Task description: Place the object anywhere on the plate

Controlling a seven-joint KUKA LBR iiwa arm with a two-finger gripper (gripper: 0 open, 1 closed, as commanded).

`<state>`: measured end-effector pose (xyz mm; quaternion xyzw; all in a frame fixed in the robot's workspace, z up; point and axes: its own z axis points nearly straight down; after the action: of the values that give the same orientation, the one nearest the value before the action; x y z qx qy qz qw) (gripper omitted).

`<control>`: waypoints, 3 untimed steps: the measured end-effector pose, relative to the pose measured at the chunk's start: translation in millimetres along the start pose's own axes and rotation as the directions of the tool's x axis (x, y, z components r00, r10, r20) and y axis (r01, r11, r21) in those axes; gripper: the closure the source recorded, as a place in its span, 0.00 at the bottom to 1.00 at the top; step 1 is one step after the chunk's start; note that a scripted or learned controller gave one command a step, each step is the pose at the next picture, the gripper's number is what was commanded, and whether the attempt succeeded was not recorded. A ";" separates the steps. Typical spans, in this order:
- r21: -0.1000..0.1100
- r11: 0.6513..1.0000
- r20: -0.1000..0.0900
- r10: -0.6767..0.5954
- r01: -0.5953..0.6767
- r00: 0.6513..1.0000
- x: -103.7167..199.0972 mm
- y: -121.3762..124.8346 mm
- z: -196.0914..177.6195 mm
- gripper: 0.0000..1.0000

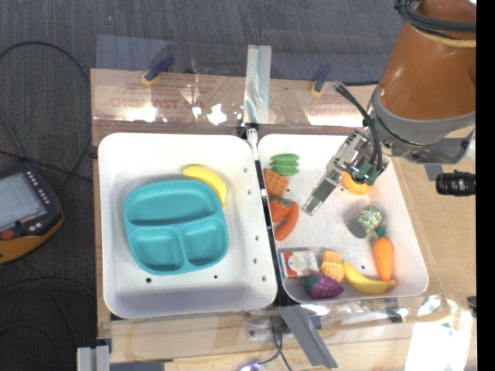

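Note:
The teal plate (155, 207) with three compartments lies in the left bin (116, 284). A yellow banana (209, 180) rests against its far right rim. My gripper (340, 178) hangs over the upper middle of the right bin (410, 230), slanting down to the left. A small orange and yellow toy (356, 183) sits tight against the gripper's right side; I cannot tell whether it is held. The orange band of the arm (433, 52) fills the top right.
The right bin holds several toy foods: a green piece (285, 163), an orange piece (274, 182), a red-orange one (287, 218), a grey-green lump (367, 220), a carrot (383, 257), a second banana (367, 282), corn (332, 267), purple grapes (325, 287) and a small carton (298, 263).

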<state>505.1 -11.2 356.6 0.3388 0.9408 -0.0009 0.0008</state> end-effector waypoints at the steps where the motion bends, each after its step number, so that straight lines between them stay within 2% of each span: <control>1: -0.002 0.982 -0.001 -0.191 0.191 0.982 -23.0 95.9 -10.4 0.00; 2: -0.002 0.981 0.000 -0.192 0.192 0.981 -23.9 97.3 -19.1 1.00; 3: 0.000 0.969 -0.003 -0.248 0.248 0.969 17.5 49.1 65.9 1.00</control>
<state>522.9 37.7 290.6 0.2188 0.9758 -0.0005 -0.0010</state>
